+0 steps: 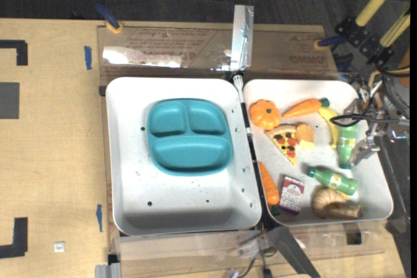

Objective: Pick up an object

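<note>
diagonally, carrot (305,107) tip lower-left

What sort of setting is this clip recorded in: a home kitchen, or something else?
Most likely a robotics lab bench, not a kitchen. Two white bins sit on a taped board; the right one holds toy food such as a plastic carrot and pizza slice, the left a teal divided plate.

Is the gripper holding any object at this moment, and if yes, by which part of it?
It cannot be told. The gripper sits low at the right bin's right edge beside a green object, but no grasp is visible.
</note>
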{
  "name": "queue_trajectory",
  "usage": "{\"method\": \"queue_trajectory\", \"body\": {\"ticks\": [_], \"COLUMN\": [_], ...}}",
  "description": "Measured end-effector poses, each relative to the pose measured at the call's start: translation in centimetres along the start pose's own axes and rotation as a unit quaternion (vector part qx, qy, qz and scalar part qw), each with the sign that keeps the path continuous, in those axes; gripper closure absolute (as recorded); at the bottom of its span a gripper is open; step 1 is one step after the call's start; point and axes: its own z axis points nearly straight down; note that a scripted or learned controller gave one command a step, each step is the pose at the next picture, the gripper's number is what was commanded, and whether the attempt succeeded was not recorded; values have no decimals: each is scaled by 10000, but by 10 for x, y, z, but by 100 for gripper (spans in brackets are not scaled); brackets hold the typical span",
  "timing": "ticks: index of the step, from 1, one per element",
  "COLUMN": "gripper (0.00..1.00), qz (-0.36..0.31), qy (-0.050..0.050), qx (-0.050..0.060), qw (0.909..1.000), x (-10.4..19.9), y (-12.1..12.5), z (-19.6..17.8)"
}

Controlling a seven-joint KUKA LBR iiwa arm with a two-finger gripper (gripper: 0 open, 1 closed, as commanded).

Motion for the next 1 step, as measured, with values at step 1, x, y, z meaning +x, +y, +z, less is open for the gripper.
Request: {"method": "queue_trajectory", "body": {"ticks": [1], "gripper": [0], "qz": [-1099], "qy": [-21], "qx": [9], "qw": [9939], "x": [-14], "y": [-16], "z": [102]}}
